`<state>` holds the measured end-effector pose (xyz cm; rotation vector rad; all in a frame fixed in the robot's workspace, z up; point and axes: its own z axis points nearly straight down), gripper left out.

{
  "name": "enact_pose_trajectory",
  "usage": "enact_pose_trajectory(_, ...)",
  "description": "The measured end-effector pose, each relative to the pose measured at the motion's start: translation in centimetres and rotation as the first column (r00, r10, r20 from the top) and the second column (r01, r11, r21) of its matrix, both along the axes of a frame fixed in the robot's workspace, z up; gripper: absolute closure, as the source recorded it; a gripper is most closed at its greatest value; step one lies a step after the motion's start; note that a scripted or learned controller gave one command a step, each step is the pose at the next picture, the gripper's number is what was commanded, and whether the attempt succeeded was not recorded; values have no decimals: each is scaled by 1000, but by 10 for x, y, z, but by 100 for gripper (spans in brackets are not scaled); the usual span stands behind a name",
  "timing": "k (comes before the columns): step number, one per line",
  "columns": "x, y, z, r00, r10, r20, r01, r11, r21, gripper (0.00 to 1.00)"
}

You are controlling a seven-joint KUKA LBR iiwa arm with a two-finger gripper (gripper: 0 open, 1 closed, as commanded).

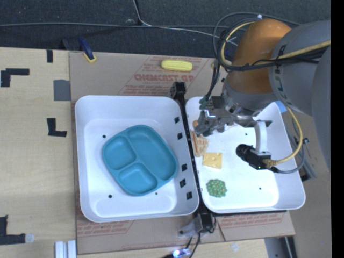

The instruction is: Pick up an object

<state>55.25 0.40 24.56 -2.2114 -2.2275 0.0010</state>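
— Two bins, side by side. What sits nearest the camera in the right bin [290, 198]?

— A green pea cluster [216, 187], well below the gripper [206, 123]. Just above it lies a yellow cheese slice [212, 160], nearer the gripper but apart from it.

— And at the gripper itself?

— It hangs over the right bin's upper left corner, close to the divider. A small orange-brown piece [197, 125] shows right at its tip, and a pale cracker-like piece [200, 143] lies just beneath. Whether the jaws are apart or closed, I cannot tell; the wrist hides them.

— The left bin [86, 144]?

— A blue divided plate [140, 159], well off to the gripper's left.

— Farther back?

— A yellow corn cob [176, 65] on the cardboard [134, 71], beyond the gripper.
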Motion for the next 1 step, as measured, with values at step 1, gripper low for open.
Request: enact_pose_trajectory(1,9,59,-15,1000,0,0,0,1000,-1,100)
